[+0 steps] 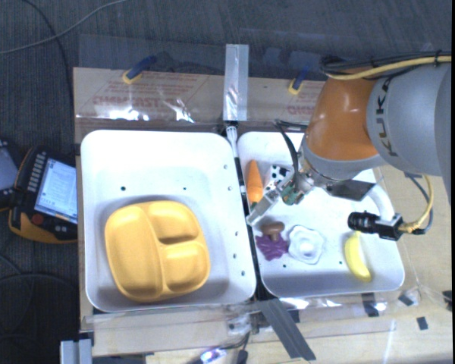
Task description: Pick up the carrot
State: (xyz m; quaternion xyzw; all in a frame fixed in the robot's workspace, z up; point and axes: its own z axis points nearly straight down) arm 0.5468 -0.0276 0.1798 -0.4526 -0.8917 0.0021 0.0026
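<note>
Over on the left, the left bin (98,154) holds a yellow divided tray (158,247) sitting toward its six o'clock side. Moving across to the right bin (390,268), the carrot (253,182) lies hard against that bin's left wall, up toward ten o'clock, its long axis running roughly twelve to six. Just beside it, at about four o'clock from the carrot, hangs the gripper (271,200), pointing down and leftward from the grey and orange arm; I cannot tell how its pincer stands. From the gripper, then, the carrot sits at about ten o'clock, close but apart, nothing held that I can see. Below are a small brown piece (271,227) over a purple toy (273,245), a clear cup (306,244), and a banana (356,257) at five o'clock.
</note>
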